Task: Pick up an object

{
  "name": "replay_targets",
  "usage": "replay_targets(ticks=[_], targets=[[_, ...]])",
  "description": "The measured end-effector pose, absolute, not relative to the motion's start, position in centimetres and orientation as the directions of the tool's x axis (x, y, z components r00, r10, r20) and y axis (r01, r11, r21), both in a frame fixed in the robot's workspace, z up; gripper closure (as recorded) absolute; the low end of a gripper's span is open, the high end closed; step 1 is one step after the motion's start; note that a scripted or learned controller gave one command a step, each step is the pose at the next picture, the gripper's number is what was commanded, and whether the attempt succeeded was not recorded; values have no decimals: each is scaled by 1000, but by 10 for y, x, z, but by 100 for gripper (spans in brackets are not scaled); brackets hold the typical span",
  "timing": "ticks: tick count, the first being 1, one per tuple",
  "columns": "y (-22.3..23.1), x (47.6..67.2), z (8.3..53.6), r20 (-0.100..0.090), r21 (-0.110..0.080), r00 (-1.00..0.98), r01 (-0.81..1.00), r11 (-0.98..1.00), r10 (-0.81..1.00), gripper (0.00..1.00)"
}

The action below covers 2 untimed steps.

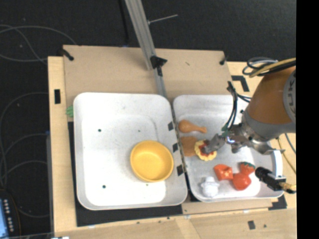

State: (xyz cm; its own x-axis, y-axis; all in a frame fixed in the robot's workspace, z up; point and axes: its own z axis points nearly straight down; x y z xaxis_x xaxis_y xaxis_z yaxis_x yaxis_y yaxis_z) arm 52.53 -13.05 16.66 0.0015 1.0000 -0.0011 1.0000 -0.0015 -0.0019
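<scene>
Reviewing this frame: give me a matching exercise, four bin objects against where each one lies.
Things:
1. yellow bowl
2. drumstick toy
3. white object
4. red tomato toy

Places:
A. right bin, near front edge, left of the red pieces
B. left bin, lower right part
C. right bin, front right area
D. right bin, upper left, by the divider

Pairs: 1-B, 2-D, 3-A, 4-C

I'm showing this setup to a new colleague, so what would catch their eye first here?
Probably the yellow bowl, alone in the left bin near its right edge. Next, the grey and orange arm reaching in from the right, its end effector down over a small yellow and red toy in the right bin, among a brown drumstick, red pieces and a white lump.
</scene>
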Motion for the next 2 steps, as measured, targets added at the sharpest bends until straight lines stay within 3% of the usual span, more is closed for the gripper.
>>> replay_targets(ticks=[1,2], targets=[[-130,527,178,1,5,4,1000,-4,1000,100],[-136,525,224,-1,6,2,1000,-2,1000,100]])
